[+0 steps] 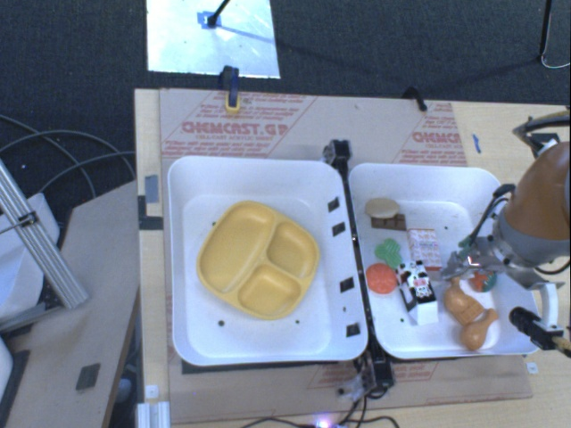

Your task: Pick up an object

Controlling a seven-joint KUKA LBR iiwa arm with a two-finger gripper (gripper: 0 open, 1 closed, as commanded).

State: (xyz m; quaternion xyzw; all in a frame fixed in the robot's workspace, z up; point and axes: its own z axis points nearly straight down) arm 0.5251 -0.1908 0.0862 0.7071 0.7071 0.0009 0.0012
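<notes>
Two shallow white bins sit side by side on the tabletop [152,266], over a sheet of printed cardboard [294,123]. The left bin [183,239] holds a yellow sectioned plate [257,259], lying a little askew near its middle. The right bin [428,185] carries the small things, crowded toward its centre and near side: a beige rounded piece [383,208] at the far left, a brown block [389,223] just beside it, a white card with red print [423,244], a green piece [388,251], a red-orange disc [382,278], a black-and-white cow-patterned box [417,286] and a tan drumstick-shaped toy [469,315] toward the near right corner. A small red and green item [483,281] lies partly under the arm.

The grey arm [540,212] reaches in from the right, its bulk covering the right side of that bin. The tool [464,264] hangs low just above the drumstick-shaped toy and next to the card, with the cow-patterned box close on its left. Nothing can be made out between its fingers, and whether they are spread or pressed together I cannot tell; that area is a blur of grey metal. The right rim of the bin is hidden behind the arm.
</notes>
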